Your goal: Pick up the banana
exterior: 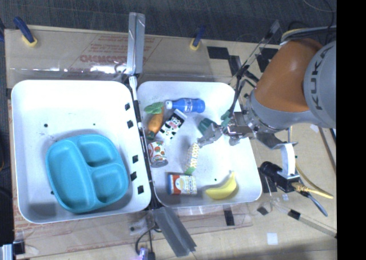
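In right bin's near corner, banana [222,187]: light, curved, smooth — grip mid-body; gripper [210,135] state cannot be told.

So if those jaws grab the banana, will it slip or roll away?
The banana looks curved and smooth-skinned, so it would probably rock or pivot rather than roll far. It lies close to the right bin's front wall, which may crowd a grip. It looks stiff, likely holding its shape.

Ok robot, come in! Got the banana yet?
Gripper over right bin, nothing visibly in it. Banana lying at bin's near edge, beside juice carton. Nothing on top of it.
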`<state>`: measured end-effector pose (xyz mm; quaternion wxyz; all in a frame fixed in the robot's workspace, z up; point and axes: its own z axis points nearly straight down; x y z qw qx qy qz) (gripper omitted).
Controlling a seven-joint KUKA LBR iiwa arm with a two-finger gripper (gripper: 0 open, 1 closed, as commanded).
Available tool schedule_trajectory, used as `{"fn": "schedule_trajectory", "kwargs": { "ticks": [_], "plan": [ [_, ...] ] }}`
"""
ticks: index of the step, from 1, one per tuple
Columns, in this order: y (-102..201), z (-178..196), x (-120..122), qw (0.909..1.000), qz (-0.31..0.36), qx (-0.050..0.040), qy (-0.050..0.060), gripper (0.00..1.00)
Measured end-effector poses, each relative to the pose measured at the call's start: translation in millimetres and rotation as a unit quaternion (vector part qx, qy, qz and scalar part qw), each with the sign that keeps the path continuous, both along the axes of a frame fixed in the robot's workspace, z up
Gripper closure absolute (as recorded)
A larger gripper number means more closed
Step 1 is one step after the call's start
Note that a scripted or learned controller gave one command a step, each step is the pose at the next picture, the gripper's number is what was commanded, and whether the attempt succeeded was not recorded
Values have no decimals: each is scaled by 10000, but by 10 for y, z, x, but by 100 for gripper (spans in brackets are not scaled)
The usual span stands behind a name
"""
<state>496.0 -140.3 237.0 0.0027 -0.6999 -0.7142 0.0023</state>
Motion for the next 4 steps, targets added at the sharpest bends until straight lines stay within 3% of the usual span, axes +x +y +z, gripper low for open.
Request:
{"fn": "schedule_trajectory", "kwargs": {
  "ticks": [1, 2, 3, 4],
  "plan": [
    [-1, 75, 11, 10000, 28, -2, 25, 100],
    [0, 75, 11, 10000, 31, -3, 24, 0],
    [-597, -1252, -204, 9956, 933, 21, 2, 0],
    [-694, -1479, -193, 9948, 1019, 21, -9, 0]
  ]
}}
